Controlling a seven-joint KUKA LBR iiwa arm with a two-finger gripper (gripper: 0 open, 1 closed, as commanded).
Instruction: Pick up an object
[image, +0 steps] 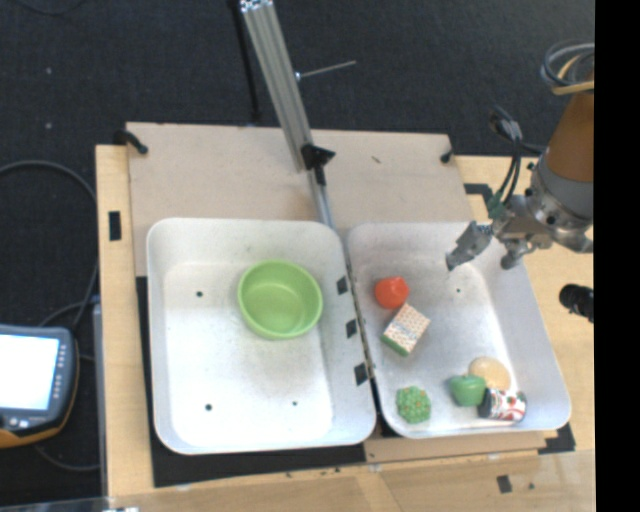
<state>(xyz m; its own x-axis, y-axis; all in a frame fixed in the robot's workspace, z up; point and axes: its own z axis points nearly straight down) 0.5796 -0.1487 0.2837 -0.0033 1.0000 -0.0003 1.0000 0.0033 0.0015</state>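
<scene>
My gripper (481, 260) hangs over the far right part of the right bin (530, 330), fingers spread open and nothing between them. Below and left of it in that bin lie a red ball (391, 292) and a patterned white-and-green block (405, 330). At the bin's near side sit a bumpy green object (413, 403), a smooth green object (466, 389), a beige round piece (489, 371) and a small red, white and black item (502, 405). A light green bowl (280, 298) stands in the left bin (190, 400).
A slanted metal pole (285, 90) comes down from the top to the ridge between the bins. A screen device (30, 380) rests at the left edge of the bench. Cables hang near the arm's wrist (505, 180).
</scene>
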